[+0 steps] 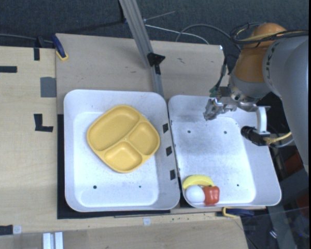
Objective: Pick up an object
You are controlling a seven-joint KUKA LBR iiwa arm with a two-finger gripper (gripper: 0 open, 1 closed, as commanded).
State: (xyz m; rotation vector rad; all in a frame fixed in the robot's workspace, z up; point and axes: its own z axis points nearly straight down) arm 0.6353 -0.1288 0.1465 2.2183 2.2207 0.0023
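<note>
The gripper [213, 111] hangs over the right bin [225, 154]; its opening cannot be told. The small toys [201, 190] in that bin's near corner look light, smooth and rounded: grasp across the middle.

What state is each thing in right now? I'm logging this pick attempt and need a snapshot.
Gripper: over the far end of the right bin, nothing seen between its fingers.
Yellow divided plate: lying flat in the left bin, right side up.
Yellow piece, white ball, red piece: clustered together at the right bin's near left corner, untouched.
</note>
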